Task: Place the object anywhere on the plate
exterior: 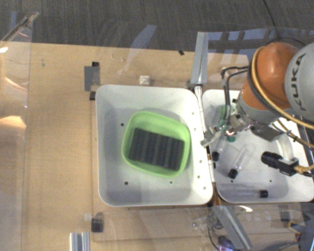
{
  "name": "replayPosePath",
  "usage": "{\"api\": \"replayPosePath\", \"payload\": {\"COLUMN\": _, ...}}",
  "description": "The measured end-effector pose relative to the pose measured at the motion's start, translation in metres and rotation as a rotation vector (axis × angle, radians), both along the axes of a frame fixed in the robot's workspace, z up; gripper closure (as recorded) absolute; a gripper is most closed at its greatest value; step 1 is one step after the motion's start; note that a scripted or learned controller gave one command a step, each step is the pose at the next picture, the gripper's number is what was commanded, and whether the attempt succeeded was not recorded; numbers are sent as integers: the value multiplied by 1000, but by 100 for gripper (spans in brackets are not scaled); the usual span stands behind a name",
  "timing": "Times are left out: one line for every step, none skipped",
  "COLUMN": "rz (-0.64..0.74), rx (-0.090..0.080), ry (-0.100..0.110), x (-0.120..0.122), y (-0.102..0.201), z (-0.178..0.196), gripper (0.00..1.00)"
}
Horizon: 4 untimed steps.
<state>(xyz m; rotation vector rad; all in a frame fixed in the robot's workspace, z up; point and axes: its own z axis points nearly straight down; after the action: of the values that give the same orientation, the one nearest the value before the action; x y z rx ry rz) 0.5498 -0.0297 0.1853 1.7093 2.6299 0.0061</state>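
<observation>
The arm (282,82) is reaching in over the right bin (261,195), its bulk hiding much of that bin. The gripper (226,129) is hanging near the bin's left wall, too cluttered to read. The green plate (156,144) is sitting in the left bin (146,195). A clear tube (238,161) is lying in the right bin, hard to make out.
</observation>
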Motion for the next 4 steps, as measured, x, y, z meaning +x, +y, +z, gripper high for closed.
{"api": "replayPosePath", "payload": {"rz": 0, "rx": 0, "ry": 0, "x": 0, "y": 0, "z": 0, "gripper": 0}}
{"api": "replayPosePath", "payload": {"rz": 0, "rx": 0, "ry": 0, "x": 0, "y": 0, "z": 0, "gripper": 0}}
{"api": "replayPosePath", "payload": {"rz": 0, "rx": 0, "ry": 0, "x": 0, "y": 0, "z": 0, "gripper": 0}}
{"api": "replayPosePath", "payload": {"rz": 0, "rx": 0, "ry": 0, "x": 0, "y": 0, "z": 0, "gripper": 0}}
